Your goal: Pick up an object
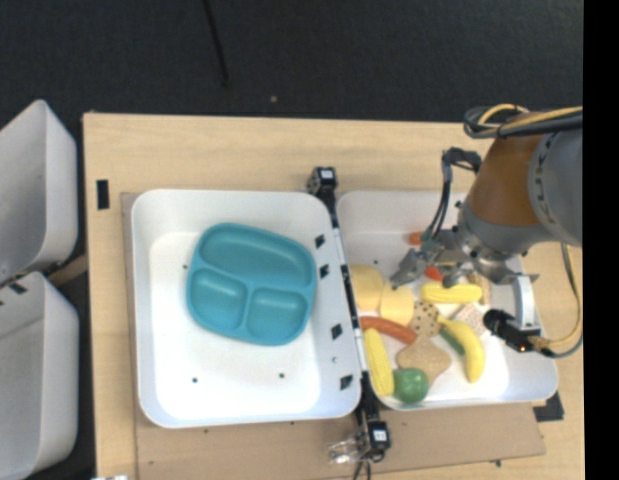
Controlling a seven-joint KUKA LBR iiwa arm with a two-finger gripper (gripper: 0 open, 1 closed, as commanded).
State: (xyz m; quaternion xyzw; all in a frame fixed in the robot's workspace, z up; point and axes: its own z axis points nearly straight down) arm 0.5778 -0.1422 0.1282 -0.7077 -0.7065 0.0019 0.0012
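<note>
My gripper [429, 264] hangs low over the middle of the right bin [389, 208], under the grey and orange wrist. Just below it lie a small yellow piece [452, 293] and a pale yellow cheese block [372, 288]. Further toward the front are a spotted cracker [426, 316], an orange carrot [387, 328], a slice of toast [425, 356], two bananas [378, 364] [468, 349] and a green lime [411, 386]. A small red item [416, 238] peeks out beside the gripper. Nothing is visibly lifted.
The left bin [159, 368] holds a teal divided plate [252, 283]. A ridge with black clips [339, 298] separates the two bins. Cables [509, 118] loop off the wrist at right. White casings [24, 208] stand at the far left.
</note>
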